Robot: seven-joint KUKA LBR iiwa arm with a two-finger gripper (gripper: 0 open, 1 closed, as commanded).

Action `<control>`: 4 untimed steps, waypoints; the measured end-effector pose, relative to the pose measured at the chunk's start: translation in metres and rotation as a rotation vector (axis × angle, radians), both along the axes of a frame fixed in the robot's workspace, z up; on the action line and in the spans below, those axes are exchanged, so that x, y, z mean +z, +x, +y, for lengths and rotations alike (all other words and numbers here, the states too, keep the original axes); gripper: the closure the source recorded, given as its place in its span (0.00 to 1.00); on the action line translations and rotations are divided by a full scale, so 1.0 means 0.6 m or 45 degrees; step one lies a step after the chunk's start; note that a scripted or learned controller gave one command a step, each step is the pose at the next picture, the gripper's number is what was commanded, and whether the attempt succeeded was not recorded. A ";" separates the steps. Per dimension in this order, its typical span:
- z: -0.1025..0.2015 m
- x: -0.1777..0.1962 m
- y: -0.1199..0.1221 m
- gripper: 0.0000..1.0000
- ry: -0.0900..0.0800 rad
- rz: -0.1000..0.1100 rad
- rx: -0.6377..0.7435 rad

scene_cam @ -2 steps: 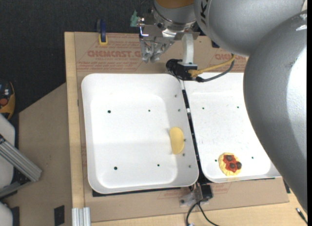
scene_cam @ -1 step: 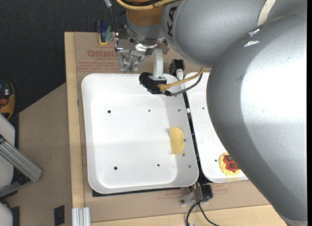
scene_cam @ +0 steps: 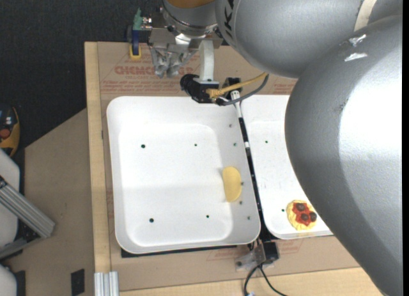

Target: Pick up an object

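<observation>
A yellow oval object (scene_cam: 232,183) lies in the left white bin (scene_cam: 128,160), near its right wall. A small yellow disc with dark red spots (scene_cam: 301,214) lies in the right bin (scene_cam: 271,160), close to its front edge. My gripper (scene_cam: 167,64) hangs above the bench behind the left bin's far edge, well away from both objects. Its fingers (scene_cam: 161,66) point down with nothing visible between them.
The large grey arm covers most of the right bin and the upper right of the view. Brown cardboard (scene_cam: 99,96) surrounds the bins. An aluminium rail (scene_cam: 25,208) lies off the bench at the lower left.
</observation>
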State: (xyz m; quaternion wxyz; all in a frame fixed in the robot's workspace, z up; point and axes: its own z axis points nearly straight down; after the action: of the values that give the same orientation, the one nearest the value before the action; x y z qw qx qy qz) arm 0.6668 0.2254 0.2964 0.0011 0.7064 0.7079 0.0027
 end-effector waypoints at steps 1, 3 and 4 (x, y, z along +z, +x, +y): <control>-0.002 0.059 0.000 1.00 0.000 0.000 -0.002; -0.002 0.063 -0.084 1.00 0.001 -0.002 -0.002; -0.003 -0.081 -0.047 1.00 -0.007 0.018 -0.004</control>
State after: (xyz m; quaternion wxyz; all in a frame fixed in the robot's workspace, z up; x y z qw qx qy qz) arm 0.6387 0.2239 0.2477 -0.0020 0.7076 0.7066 -0.0043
